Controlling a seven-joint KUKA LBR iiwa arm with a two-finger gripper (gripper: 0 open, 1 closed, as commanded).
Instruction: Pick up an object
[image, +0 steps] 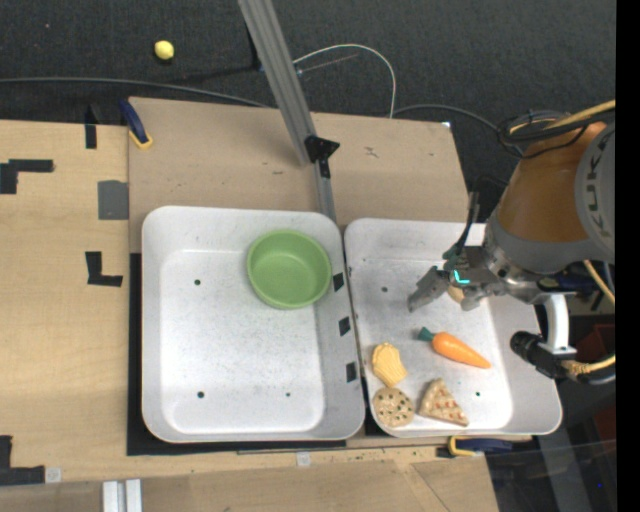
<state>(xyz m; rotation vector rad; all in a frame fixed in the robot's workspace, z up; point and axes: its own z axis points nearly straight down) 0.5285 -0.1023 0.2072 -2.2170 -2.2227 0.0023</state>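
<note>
approach step: gripper (432, 294) above right bin (400, 245), claw state unclear; next needs descent onto carrot (458, 347)

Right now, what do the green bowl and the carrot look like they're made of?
The green bowl looks like matte moulded plastic: one even pale green, a smooth rim, no glaze shine. The carrot looks like toy food, probably plastic or rubber: flat uniform orange with a solid green stub. Hard or soft can't be judged from the camera view.

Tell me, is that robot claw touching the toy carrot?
Apart. The camera view shows bare white bin floor between the gripper and the carrot, which lies below it.
</note>
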